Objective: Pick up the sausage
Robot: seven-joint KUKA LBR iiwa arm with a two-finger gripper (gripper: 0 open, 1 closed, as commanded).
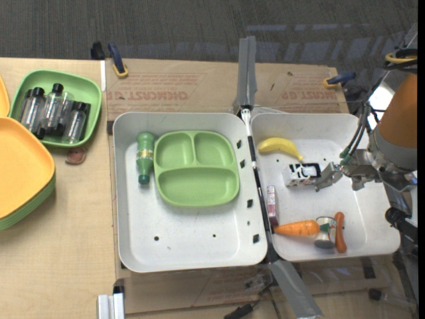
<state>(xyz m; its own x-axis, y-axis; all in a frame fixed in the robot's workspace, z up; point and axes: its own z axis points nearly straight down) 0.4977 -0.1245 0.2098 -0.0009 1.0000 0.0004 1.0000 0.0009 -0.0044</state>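
Gripper (300, 173) over right bin (372, 135), jaw state unclear | sausage (340, 232) lies nearer and right, upright axis, beside carrot (297, 228)

The arm (398, 121) reaches in from the right edge of the view, its orange band above the grey wrist. The wrist is bent so that the gripper (302, 173) points leftward and lies low and nearly level. Its black-and-white tip is too small to tell more.
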